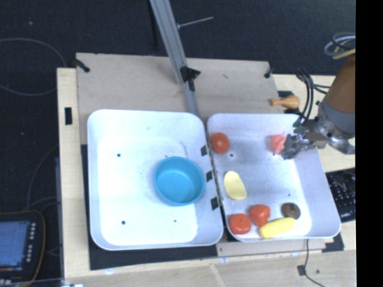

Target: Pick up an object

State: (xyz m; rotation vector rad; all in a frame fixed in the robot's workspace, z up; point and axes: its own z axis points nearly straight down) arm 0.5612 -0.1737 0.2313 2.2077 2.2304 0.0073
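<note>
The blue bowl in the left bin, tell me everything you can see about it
The blue bowl is round, glossy, plastic-looking and a uniform light blue. It stands upright, mouth up, with nothing visible inside. It rests on the floor of the left bin, right of centre, close to the wall shared with the right bin but apart from it. Nothing else touches it.

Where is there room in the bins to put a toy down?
The left bin has bare white floor all around the blue bowl, most of it on the bowl's left. In the right bin, the middle is free, between the pale yellow piece and the claw. Its near edge is crowded: two red pieces, a yellow one, a brown one.
</note>
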